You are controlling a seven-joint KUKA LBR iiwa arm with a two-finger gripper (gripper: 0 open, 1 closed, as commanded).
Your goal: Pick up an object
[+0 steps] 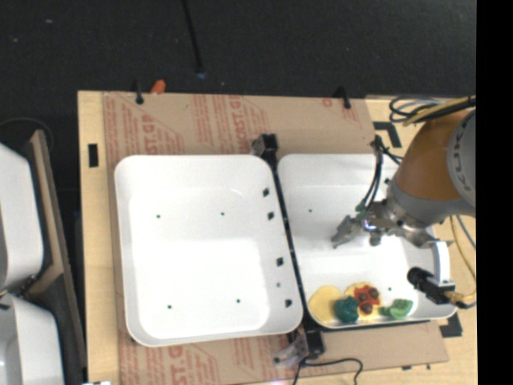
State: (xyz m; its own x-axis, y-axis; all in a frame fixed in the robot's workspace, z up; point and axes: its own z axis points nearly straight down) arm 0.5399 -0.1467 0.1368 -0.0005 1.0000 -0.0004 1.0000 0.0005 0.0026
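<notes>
With its fingers (pixel 346 233) spread apart and empty over the right bin (pixel 321 175), the gripper (pixel 357 229) should drop squarely onto the toy pile (pixel 362 301) before closing.

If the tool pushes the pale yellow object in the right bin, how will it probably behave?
The pale yellow object looks flat and rounded, so it would probably slide, not roll. It touches the teal object, which may shift with it. Its stiffness cannot be judged.

Two bins sit side by side on the bench (pixel 200 127). A cluster of small objects (pixel 362 301) lies along the right bin's (pixel 321 183) near edge; the pincer (pixel 353 233) hangs behind them.
</notes>
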